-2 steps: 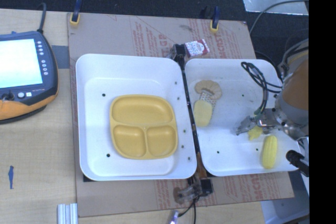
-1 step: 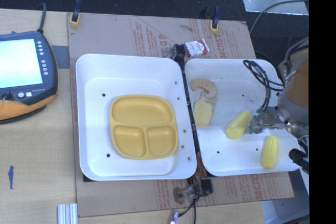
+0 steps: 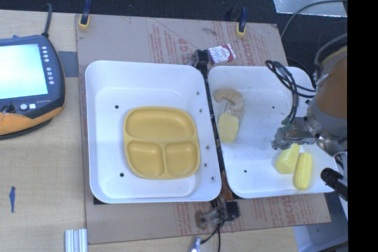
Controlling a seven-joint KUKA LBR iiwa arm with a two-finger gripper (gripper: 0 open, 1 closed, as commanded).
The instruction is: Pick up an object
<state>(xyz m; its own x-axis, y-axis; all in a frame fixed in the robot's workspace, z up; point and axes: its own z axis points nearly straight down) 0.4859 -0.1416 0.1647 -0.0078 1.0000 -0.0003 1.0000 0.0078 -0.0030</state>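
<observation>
Objects for picking lie in the right bin [image 3: 260,186], and we take that bin as our landmark. Two yellow pieces sit near its front right corner: a yellow block [image 3: 287,159] and, touching it on the right, a corn cob [image 3: 303,170] lying lengthwise toward the front rim. Near the bin's left wall we see a pale yellow oblong piece [image 3: 228,127], and just behind it a tan curved item [image 3: 228,97] that looks like a mushroom or a bread shape; we cannot tell which. These two touch or nearly touch each other.

Over the bin's right side hangs the gripper [image 3: 290,140], a grey metal assembly at the end of the arm [image 3: 332,91], with black cables [image 3: 286,82] looping above the bin's back right part. The gripper sits just behind the yellow block, very close to it, but we see nothing between its parts, and its state we cannot tell from this slant.

Left of the right bin, wall to wall, stands the left bin [image 3: 100,127], which holds a yellow divided plate [image 3: 160,142] with three compartments. Behind the seam between the bins lies a small red and white packet [image 3: 221,54] on the cardboard sheet [image 3: 147,38]. Far left of both bins rests a teach pendant [image 3: 26,82] with a lit screen.
</observation>
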